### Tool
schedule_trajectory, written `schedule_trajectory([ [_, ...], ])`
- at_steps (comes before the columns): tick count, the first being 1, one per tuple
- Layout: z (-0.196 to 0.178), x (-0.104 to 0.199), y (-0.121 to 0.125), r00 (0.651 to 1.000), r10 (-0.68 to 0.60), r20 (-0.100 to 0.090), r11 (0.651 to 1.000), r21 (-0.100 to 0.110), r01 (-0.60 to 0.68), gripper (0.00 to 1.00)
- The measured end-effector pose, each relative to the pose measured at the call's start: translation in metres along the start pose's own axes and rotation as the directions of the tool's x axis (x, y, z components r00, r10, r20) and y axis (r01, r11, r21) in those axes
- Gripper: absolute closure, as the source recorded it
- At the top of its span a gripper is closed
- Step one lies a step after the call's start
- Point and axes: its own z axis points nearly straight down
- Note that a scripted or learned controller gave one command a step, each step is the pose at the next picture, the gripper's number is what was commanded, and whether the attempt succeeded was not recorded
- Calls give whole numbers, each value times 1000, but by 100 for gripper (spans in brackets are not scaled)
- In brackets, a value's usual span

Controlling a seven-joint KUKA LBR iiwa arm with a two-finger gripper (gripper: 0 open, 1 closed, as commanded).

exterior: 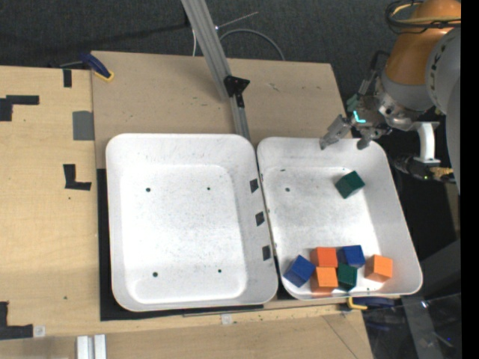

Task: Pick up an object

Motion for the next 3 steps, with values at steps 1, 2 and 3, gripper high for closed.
schedule_trajectory([
  [1, -3, 0, 1, 1000, -1, 2, 1000, -4, 1, 0],
  [2, 61, -4, -2, 1000, 0, 2, 1000, 1, 0, 0],
  [3, 115, -3, -3, 1000, -1, 2, 1000, 0, 1, 0],
])
